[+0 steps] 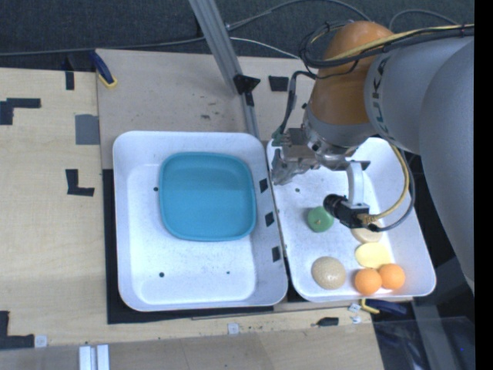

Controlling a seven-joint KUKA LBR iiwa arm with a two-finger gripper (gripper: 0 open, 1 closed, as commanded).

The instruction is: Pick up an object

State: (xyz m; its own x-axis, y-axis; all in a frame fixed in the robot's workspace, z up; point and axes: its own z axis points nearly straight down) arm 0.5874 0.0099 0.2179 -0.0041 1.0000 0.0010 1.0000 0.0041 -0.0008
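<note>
jaws by left wall, right bin (304, 245) | green object (319, 220) near

gripper (287, 166) over right bin (303, 245) | blue plate (206, 196) in left bin (140, 237)

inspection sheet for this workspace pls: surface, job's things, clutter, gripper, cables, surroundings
surface: wooden bench bearing a left bin and a right bin, both white, side by side
job's things: right bin holds a green object, a beige ball, orange balls touching, and pale yellow pieces
clutter: blue plate lying flat in the left bin
grippers: gripper over the right bin's upper left corner, apart from the green object
cables: black cables looped by the arm's orange band
surroundings: slanted metal pole, black tape marks, dark floor
</note>
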